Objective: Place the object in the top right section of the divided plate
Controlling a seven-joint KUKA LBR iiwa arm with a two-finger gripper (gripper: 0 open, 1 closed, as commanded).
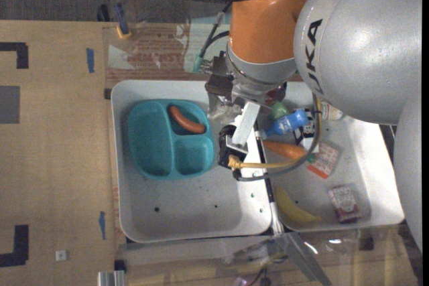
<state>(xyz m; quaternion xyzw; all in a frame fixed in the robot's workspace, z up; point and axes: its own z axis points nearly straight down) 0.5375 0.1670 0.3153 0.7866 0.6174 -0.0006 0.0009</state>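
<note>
**Item: sausage** [187, 120]. Orange-red and slender. It lies inside the top right section of the divided plate [151, 147]. Its long axis slants from upper left down to lower right, and its lower end is close to the ridge between the plate's two smaller sections. By this view the placement looks accomplished.

**Divided plate.** Teal, three sections, in the upper left of the left bin [188, 218].

**Hand** [216, 107]. It is over the left bin, just beside the plate's right rim. The sausage lies to its left, near but apart, with nothing seen linking the two. Whether the hand is released or clenched cannot be told, because the wrist hides it from above. Any coming move is judged to be a withdrawal to the right, clear of the plate rim.

**Right bin** [375, 164]. Contents:
- carrot [285, 150]
- blue bottle [288, 122]
- banana [295, 209]
- two small packets [344, 202]

**Counter** [53, 144]. Pale wood with blue tape marks, and it carries both bins.
</note>
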